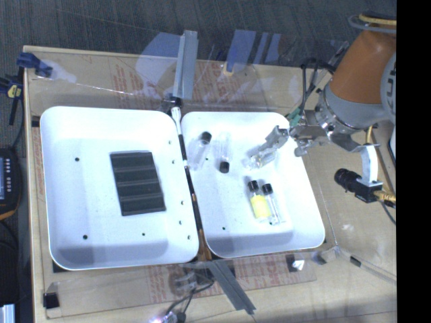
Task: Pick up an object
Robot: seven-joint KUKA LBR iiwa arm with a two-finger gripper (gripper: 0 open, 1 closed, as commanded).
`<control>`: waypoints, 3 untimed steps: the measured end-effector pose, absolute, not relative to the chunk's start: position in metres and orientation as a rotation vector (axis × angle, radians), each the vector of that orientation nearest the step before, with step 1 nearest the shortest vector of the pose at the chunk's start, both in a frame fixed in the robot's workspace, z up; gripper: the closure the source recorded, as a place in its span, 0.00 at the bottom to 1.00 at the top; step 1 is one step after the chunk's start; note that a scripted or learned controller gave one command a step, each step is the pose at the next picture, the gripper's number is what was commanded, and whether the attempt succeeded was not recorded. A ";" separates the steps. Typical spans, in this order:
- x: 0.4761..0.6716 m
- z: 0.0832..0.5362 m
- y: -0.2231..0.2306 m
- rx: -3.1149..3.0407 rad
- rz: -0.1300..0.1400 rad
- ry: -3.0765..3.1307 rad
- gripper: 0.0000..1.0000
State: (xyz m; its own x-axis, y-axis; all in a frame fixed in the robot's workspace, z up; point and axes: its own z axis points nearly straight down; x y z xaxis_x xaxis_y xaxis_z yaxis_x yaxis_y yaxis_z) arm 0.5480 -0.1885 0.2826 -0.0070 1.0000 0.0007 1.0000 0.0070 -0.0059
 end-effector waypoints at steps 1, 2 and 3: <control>0.575 0.116 -0.203 -2.037 0.006 -2.383 0.00; 0.637 0.093 -0.201 -1.935 -0.001 -2.475 0.00; 0.655 0.093 -0.169 -1.860 0.013 -2.527 0.00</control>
State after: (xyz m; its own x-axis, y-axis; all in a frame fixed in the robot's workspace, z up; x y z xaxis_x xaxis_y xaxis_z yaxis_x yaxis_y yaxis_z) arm 0.6548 -0.1690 0.0933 -0.2974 0.9547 -0.0016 0.9547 0.2974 -0.0088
